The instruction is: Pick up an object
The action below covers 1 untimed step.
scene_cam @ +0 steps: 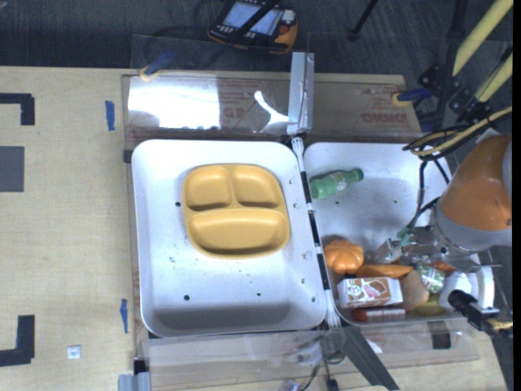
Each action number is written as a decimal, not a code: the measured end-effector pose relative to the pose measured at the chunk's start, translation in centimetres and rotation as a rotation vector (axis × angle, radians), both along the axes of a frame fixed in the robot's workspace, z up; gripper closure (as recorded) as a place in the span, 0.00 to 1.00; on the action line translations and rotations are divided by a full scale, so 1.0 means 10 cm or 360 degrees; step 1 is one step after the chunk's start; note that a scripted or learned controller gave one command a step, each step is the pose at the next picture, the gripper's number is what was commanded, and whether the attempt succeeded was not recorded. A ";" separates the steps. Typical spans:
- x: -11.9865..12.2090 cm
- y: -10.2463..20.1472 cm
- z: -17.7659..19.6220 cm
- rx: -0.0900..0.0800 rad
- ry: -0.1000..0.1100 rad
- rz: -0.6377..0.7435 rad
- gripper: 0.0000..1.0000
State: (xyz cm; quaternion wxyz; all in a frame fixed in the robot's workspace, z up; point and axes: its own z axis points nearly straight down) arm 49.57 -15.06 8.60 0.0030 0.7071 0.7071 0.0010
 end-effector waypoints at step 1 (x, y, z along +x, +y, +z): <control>-0.08 0.54 0.02 -0.0010 -0.0030 0.0233 0.00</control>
